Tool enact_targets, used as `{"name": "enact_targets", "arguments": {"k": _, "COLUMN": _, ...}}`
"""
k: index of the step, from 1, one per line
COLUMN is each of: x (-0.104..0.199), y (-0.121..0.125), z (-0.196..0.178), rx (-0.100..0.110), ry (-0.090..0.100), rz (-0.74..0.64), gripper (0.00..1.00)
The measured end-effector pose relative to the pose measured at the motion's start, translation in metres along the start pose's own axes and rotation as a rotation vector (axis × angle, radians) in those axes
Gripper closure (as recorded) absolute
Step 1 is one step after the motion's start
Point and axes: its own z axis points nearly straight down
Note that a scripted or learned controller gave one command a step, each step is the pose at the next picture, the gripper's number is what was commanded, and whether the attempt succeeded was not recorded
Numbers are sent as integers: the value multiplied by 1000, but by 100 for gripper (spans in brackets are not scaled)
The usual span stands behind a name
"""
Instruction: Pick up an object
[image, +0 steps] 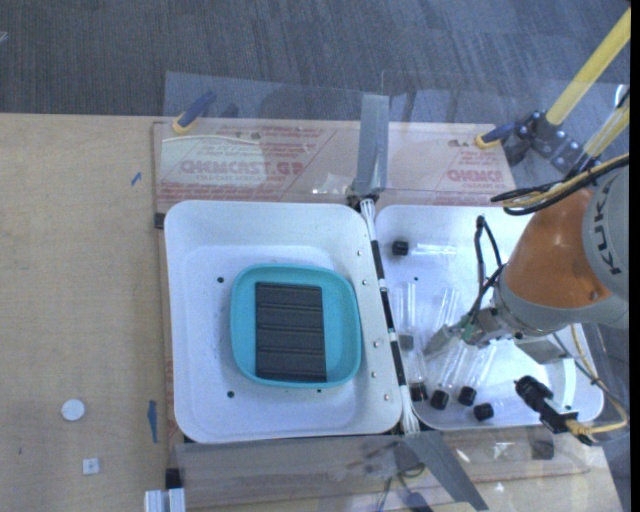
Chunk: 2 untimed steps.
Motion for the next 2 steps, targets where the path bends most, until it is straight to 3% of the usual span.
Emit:
{"name": "enact_targets", "arguments": {"k": 1, "x": -1, "y": 2, "z": -11, "rx": -6, "ry": -2, "rz": 2, "gripper": 100}}
{"name": "enact_targets", "arguments": {"k": 2, "x": 38, "y": 99, "z": -95, "rx": 10, "ry": 2, "rz": 60, "gripper": 100}}
